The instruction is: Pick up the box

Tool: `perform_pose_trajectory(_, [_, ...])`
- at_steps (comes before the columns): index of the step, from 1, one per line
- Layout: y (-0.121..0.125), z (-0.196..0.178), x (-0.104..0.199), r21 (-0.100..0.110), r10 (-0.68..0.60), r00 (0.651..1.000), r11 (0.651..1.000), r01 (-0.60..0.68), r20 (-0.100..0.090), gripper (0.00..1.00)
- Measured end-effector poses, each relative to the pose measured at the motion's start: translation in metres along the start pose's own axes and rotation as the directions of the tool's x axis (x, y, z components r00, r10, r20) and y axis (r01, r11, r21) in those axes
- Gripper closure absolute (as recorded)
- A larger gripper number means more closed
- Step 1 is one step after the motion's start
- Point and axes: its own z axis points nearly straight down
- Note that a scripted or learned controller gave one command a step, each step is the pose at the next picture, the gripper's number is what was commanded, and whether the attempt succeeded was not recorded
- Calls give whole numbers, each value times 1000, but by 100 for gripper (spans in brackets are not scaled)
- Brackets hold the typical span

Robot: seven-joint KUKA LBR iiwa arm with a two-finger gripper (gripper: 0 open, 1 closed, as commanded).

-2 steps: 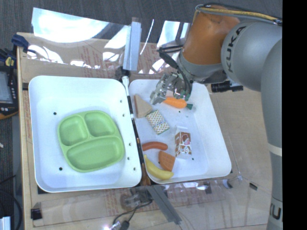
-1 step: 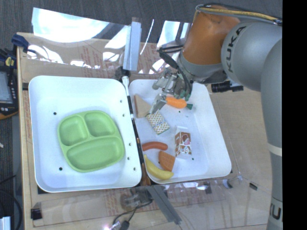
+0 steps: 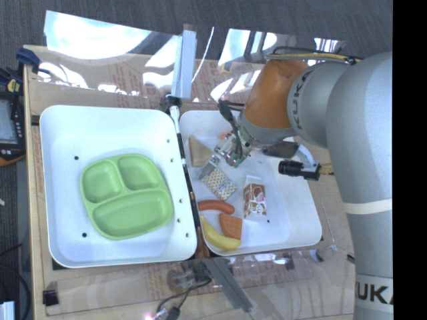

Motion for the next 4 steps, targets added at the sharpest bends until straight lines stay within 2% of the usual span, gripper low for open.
perform_pose_trajectory(1, [-23,0,47,4,119,993,993,-119,-1,0])
perform_pose_trajectory(2, [-21,-10,47,3,113,994,994,-113,-1,100])
perform_pose_trajectory(3, [5,-141,91,0,63,998,998,-63,0,100])
perform_pose_trajectory(4, [5,-141,91,0,63,998,998,-63,-1,0])
